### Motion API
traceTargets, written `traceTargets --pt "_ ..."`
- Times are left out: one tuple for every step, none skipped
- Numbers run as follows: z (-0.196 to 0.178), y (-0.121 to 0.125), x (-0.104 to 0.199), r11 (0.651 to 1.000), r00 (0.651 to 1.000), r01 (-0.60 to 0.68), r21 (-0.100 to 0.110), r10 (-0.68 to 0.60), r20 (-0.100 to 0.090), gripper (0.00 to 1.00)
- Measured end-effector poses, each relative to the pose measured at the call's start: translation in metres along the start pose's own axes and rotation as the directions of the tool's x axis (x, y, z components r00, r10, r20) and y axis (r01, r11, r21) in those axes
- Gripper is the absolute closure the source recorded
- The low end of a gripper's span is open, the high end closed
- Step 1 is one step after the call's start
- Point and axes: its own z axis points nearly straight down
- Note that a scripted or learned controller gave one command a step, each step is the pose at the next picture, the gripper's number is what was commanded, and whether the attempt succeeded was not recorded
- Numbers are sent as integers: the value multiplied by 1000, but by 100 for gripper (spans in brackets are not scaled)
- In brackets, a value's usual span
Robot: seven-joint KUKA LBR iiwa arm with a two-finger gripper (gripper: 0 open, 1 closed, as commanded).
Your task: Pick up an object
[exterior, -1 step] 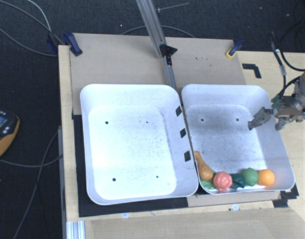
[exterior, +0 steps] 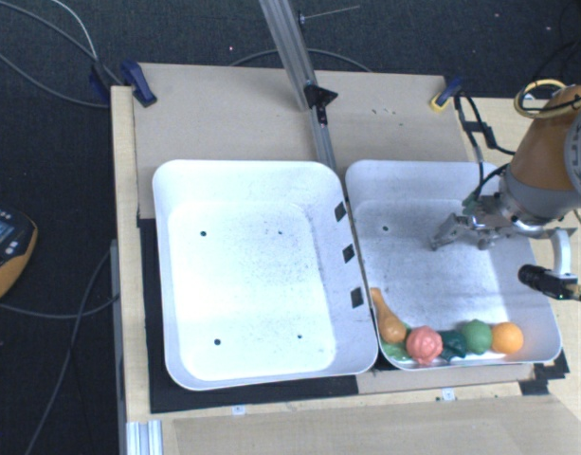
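Claw [exterior: 461, 232] hovers spread and holding nothing over bare floor in the right bin [exterior: 404, 183], toward its 1 o'clock side. Every object sits well apart at 6 o'clock: carrot [exterior: 388, 318], pink ball [exterior: 424, 343], green piece [exterior: 476, 336], orange ball [exterior: 507, 337]. Crowded against the wall, they risk a fingertip hitting the rim or nudging a neighbour away.

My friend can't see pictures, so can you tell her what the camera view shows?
A grey robot arm with an orange band reaches from the right, its end effector over the right white bin. Toys line that bin's near edge: an orange ball, a green toy, a pink ball and an orange carrot-like piece. The left bin sits beside it.
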Motion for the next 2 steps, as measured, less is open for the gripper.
traceTargets --pt "-36 -1 27 998 998 -62 -7 62 1 0" --pt "-2 75 -8 1000 1000 0 -1 0 0 0"
